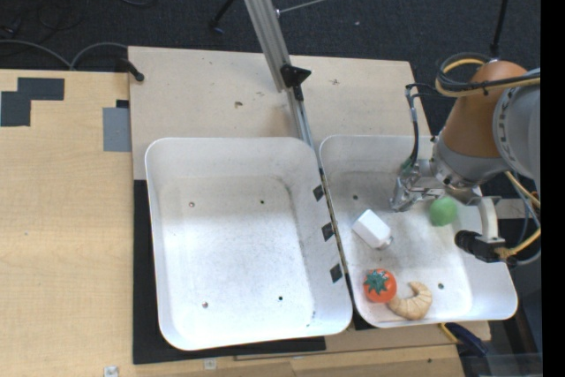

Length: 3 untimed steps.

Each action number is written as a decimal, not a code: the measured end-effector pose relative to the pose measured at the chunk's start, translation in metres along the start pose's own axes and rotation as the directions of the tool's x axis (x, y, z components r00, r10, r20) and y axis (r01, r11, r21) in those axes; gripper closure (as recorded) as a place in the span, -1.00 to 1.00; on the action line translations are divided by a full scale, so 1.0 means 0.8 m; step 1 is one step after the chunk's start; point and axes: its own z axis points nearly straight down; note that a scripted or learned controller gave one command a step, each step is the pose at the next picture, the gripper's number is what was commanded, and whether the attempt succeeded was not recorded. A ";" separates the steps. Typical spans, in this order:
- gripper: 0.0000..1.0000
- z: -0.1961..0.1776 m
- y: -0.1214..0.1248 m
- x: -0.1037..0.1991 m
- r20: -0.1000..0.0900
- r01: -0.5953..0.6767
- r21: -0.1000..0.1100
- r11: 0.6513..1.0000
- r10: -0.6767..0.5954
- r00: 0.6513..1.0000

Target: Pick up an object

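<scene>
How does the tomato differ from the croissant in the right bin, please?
Colour: the tomato is red with a green top; the croissant is pale tan.
Shape: the tomato is round and compact; the croissant is a long, curved crescent.
Place: the tomato lies nearer the divider between the bins; the croissant lies to its right, closer to the front rim.
Shared: both rest side by side in the right bin, away from the gripper.

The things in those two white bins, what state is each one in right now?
White block: lying tilted on the right bin floor, untouched.
Tomato: resting in the right bin, green stem up, close beside the croissant.
Croissant: lying flat near the front rim.
Green ball: in the right bin, right beside the gripper, not visibly held.
Gripper: lowered into the right bin.
</scene>
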 end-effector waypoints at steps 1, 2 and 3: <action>1.00 -0.064 0.012 0.006 0.002 0.007 -0.006 1.000 -0.007 1.000; 1.00 -0.120 0.011 0.012 0.002 0.006 -0.006 1.000 -0.006 1.000; 1.00 -0.187 0.012 0.011 0.003 0.006 -0.007 1.000 -0.006 1.000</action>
